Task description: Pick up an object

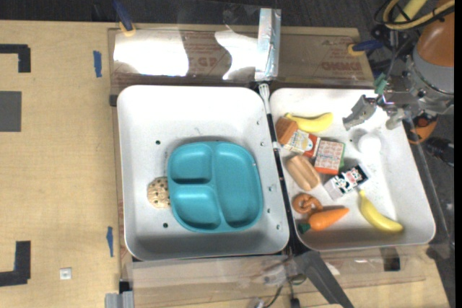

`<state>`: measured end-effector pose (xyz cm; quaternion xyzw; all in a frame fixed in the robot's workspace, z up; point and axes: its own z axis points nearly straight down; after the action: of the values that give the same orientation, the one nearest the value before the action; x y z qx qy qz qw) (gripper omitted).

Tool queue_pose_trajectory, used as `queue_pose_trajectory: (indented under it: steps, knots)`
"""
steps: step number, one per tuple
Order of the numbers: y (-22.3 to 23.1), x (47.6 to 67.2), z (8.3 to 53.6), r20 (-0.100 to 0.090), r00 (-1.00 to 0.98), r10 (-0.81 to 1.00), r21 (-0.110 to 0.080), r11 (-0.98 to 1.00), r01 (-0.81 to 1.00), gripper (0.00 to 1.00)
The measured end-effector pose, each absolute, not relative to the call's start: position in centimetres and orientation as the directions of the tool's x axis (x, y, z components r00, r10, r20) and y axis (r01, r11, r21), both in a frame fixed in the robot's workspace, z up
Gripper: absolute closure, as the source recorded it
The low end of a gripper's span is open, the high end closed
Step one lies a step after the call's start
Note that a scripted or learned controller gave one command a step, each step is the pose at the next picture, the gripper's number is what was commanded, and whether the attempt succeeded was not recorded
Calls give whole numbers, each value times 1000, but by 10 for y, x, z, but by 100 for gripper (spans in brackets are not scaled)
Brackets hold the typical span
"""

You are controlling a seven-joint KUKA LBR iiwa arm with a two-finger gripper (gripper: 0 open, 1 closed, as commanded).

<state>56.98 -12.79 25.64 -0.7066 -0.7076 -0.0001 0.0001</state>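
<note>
Toys crowd the right bin (417,177) beneath the pincer (375,112): bananas, carrot (326,218).

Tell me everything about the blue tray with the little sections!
The teal tray looks like smooth plastic, with rounded corners and three compartments: one long one on the left side of the view and two smaller ones on the right. It lies flat, slightly turned, in the middle of the left white bin. Nothing sits in its compartments. A round cookie rests against its left edge.
</note>
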Motion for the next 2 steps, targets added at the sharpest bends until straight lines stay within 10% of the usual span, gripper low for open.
queue_pose_trajectory:
  steps: [1,2]
  knots:
    - [-114,547,88,-3,-233,972,7,233,972,0]
    - [-122,528,88,-2,-350,937,7,350,937,0]
